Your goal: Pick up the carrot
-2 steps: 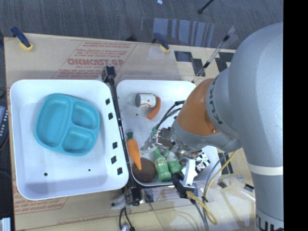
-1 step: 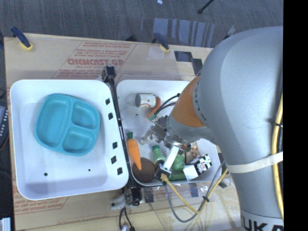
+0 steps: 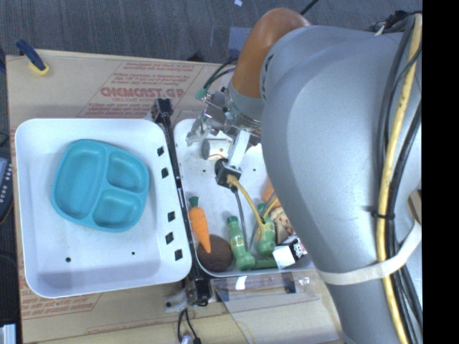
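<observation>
A blue divided plate (image 3: 100, 185) is recorded in the left bin (image 3: 29, 264). In the right bin (image 3: 204, 185), the carrot (image 3: 199, 228) is found along the left wall, with a brown round item (image 3: 215, 256) and green bottles (image 3: 237, 242) just beside it. The hand (image 3: 206, 135) is placed well apart, at the bin's upper end. Whether it is open or closed cannot be told.

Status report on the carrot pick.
Pincer over far end of right bin, apart from carrot. Carrot lies by bin's left wall. Brown round thing at its near end.

There were two bins (image 3: 36, 264) (image 3: 208, 185), one blue plate (image 3: 100, 185), one carrot (image 3: 200, 225), two green bottles (image 3: 237, 244) (image 3: 267, 236) and one brown lump (image 3: 215, 256).
</observation>
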Robot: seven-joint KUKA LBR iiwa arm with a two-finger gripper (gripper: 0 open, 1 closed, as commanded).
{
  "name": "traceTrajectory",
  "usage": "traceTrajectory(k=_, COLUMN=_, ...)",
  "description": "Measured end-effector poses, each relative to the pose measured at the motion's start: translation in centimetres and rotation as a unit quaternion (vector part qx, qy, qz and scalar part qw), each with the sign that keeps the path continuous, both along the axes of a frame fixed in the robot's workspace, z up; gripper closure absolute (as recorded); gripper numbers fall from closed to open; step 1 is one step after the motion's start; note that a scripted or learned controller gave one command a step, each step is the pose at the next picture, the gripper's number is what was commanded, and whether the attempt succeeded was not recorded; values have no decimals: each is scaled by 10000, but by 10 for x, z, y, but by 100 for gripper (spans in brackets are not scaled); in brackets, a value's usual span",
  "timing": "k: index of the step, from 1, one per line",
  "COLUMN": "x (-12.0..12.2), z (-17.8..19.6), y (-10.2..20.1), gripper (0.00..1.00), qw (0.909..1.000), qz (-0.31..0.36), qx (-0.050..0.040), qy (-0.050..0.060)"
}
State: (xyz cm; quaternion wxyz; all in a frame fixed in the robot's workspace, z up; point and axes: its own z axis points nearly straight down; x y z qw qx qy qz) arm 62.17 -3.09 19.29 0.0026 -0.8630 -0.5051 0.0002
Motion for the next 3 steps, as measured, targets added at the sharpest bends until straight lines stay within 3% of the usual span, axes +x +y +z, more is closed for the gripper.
traceTrajectory(k=1, x=-93, z=64, y=-2, gripper=0, qw=9991, qz=432, qx=2, qy=33)
traceTrajectory(k=2, x=-140, z=-5, y=46, gripper=0, qw=9872, qz=1593, qx=0, qy=65)
traceTrajectory(k=3, x=-140, z=-5, y=46, gripper=0, qw=9873, qz=1589, qx=-4, qy=59)
